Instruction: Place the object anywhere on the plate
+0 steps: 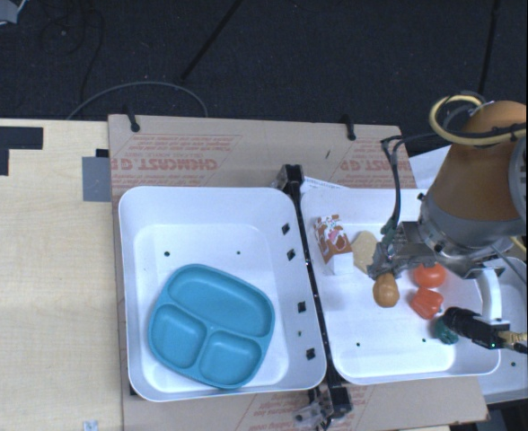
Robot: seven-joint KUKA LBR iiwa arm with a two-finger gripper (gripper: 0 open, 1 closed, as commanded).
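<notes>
One blue plate [212,326] with three hollows lies near in the left bin [147,214], bare and ready. The right bin [381,359] holds one green bit [444,333], two red toy foods [426,303], one brown lump [386,291], one pale piece [365,250] and one packet [333,238]. The gripper [390,263] hangs just over the brown lump, likely its pick. I cannot tell if the jaws are apart or together.

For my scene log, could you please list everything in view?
left bin: 1, white, bench left
right bin: 1, white, beside it
plate: 1, blue, left bin
packet: 1, red-white, right bin, by divider
pale lump: 1, beige, right of packet
brown lump: 1, brown, below gripper
upper red piece: 1, red-orange, right of brown lump
lower red piece: 1, red-orange, beneath it
arm: 1, grey-orange, from right
gripper: 1, dark, over right bin
</notes>
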